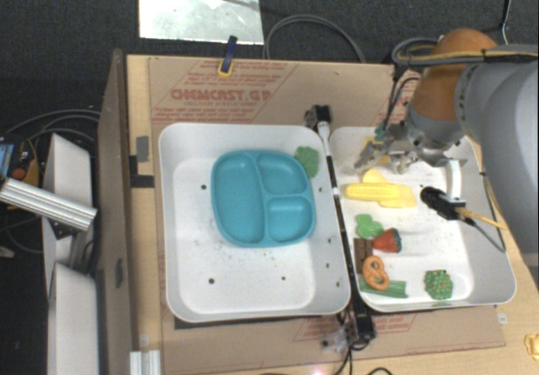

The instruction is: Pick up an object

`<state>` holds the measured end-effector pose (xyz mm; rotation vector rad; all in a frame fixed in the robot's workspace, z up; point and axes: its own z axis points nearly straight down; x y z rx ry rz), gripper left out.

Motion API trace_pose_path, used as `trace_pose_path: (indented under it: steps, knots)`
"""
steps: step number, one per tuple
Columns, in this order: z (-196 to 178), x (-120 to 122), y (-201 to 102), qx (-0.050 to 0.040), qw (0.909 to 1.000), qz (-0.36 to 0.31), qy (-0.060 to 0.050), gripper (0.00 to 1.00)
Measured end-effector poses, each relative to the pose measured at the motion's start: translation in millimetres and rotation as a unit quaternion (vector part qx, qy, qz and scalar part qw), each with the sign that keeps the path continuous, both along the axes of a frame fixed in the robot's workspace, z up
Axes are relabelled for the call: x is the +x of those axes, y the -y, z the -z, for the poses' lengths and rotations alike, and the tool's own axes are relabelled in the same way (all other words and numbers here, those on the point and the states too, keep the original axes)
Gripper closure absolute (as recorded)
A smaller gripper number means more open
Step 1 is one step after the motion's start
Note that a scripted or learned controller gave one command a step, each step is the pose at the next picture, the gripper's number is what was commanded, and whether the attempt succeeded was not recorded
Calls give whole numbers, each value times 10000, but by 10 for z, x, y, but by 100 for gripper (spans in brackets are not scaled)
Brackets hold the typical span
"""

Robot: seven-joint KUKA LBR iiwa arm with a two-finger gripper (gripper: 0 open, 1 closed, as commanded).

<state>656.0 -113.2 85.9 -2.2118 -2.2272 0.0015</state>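
Toys lie loose in the right bin (497, 281), scattered as if dropped for picking. A yellow corn (381, 194) lies flat on its side near the bin's centre. A green leaf (367, 224), a red berry (387, 240) and an orange pretzel (375, 272) run from it toward 6 o'clock, and a green lump (438, 284) sits toward 5 o'clock. The left bin (181, 222) holds a blue plate (261, 196) with a green piece (308, 161) touching its 1 o'clock edge.

The arm (497, 104) comes in from 3 o'clock and bends down over the right bin, its orange band (442, 70) uppermost. The gripper (386, 154) hangs at the bin's 11 o'clock, just beyond the corn. Whether it is wide or narrow I cannot tell, and nothing shows in its grasp. The corn looks the likeliest target, being nearest and clear of its neighbours.
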Motion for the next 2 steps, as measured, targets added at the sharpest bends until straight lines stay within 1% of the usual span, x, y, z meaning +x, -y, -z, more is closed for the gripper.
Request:
trace_pose_path:
  steps: [1, 2]
  knots:
    - [22, -318, -84, -5, 10000, 30, 5, 0]
    - [-93, 156, -80, -10, 10000, 6, 53, 0]
